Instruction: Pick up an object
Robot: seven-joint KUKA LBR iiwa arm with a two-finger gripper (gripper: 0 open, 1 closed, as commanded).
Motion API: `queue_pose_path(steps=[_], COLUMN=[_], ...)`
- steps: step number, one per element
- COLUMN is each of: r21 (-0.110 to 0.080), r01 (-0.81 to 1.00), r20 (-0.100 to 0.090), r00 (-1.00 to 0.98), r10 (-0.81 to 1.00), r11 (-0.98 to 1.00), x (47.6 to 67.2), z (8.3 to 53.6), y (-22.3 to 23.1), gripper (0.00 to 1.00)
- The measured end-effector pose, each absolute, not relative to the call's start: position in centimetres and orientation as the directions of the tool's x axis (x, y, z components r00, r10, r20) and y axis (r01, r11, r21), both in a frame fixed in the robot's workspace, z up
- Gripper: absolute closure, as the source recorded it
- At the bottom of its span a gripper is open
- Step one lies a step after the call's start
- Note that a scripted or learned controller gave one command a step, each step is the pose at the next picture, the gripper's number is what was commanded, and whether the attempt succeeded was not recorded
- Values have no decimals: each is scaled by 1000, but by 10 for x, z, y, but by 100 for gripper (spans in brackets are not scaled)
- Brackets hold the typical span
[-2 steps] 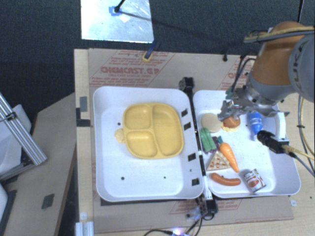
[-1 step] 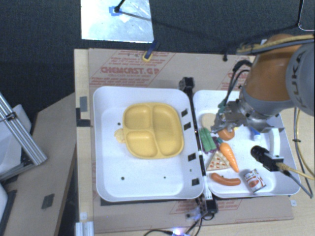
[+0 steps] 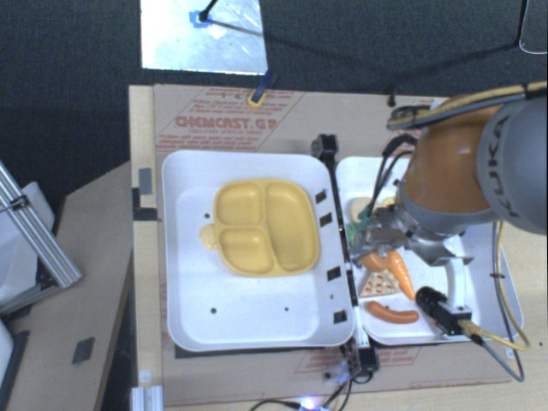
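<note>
Jaws (image 3: 366,245) hidden under the wrist, above the carrot (image 3: 401,272).

Looking smooth and matt: two shallow white plastic bins, the left one (image 3: 184,315) and the right one (image 3: 351,171). Showing a soft satin sheen: a yellow three-compartment plastic tray (image 3: 261,227). Appearing glossy and moulded, like toy plastic: an orange carrot (image 3: 400,273), a brown sausage (image 3: 393,313) and a triangular pizza slice (image 3: 378,286). Lying flat and dull under the bins: a tan cardboard sheet with red print (image 3: 227,118). Looking like pale, matt wood: the worktop (image 3: 94,255). Gleaming smoothly above the wrist: an orange band on the grey metal-looking arm (image 3: 449,165). Reflecting light brightly: a square silvery metallic plate (image 3: 204,24). Shining brushed: grey aluminium rails (image 3: 30,229). Seeming rough and fibrous: dark carpet-like floor (image 3: 68,67).
</note>
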State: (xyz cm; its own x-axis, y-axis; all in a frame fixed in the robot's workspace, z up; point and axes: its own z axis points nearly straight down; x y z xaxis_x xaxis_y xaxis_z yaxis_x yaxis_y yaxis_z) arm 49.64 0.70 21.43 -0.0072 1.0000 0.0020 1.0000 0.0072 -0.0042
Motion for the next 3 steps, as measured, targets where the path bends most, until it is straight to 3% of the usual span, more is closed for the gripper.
queue_pose_path(steps=[3], r21=[2], r01=[1000], r20=[1], r00=[-5], r10=[1000], r11=[5], x=[499], z=[215], y=[14], gripper=[100])
